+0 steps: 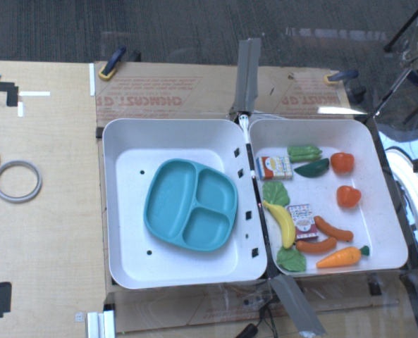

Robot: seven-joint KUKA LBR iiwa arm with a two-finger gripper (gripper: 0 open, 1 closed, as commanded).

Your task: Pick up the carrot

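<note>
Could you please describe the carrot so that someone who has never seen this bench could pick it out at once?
Look in the right-hand white bin, the one full of toy food, and go to its near right corner. The carrot lies there on its side, just below two sausages. It alone is a tapered orange cone with a small green tip, unlike the round tomatoes.

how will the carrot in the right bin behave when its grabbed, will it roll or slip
The carrot looks like smooth moulded plastic, so probably stiff, light and a little slippery. Its round tapered body lies on its side near the bin wall, so a nudge would likely roll it in an arc.
</note>
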